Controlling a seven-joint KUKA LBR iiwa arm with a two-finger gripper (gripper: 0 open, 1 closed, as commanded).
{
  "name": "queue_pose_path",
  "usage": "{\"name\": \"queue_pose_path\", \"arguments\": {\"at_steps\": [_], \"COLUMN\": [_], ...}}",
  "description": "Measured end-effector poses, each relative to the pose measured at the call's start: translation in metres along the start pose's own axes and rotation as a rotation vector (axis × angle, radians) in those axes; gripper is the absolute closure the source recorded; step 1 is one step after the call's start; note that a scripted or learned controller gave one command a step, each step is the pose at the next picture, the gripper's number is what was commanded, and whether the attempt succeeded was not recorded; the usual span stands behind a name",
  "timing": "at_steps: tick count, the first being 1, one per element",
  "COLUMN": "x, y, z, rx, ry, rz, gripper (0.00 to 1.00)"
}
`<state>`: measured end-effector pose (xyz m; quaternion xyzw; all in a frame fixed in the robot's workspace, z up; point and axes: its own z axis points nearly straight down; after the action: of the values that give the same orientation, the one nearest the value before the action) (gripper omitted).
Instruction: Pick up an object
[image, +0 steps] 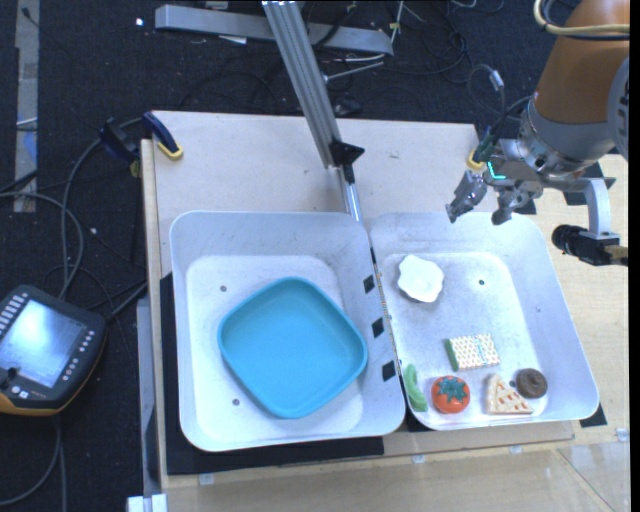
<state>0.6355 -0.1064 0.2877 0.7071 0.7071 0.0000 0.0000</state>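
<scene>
My gripper (482, 204) hangs above the far edge of the right bin (535, 262), its two fingers spread apart with nothing between them. Below it in that bin lie a white lumpy piece (421, 278), a checkered wafer (472, 351), a red tomato (451, 393), a pizza slice (506, 396), a brown donut (530, 382) and a green piece (410, 385) at the near left edge. The nearest item, the white piece, lies left of and nearer than the gripper.
The left bin (195, 250) holds a blue square plate (291, 346). A slanted metal pole (315, 95) crosses the bench to the divide between the bins. A teach pendant (45, 348) lies off the bench at left.
</scene>
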Motion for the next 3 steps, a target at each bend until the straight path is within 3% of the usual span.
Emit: {"name": "queue_pose_path", "arguments": {"at_steps": [1, 3], "x": [0.0, 0.008], "y": [0.0, -0.014], "z": [0.0, 0.092], "rx": [0.0, 0.004], "ry": [0.0, 0.0], "rz": [0.0, 0.0], "gripper": [0.0, 0.0]}}
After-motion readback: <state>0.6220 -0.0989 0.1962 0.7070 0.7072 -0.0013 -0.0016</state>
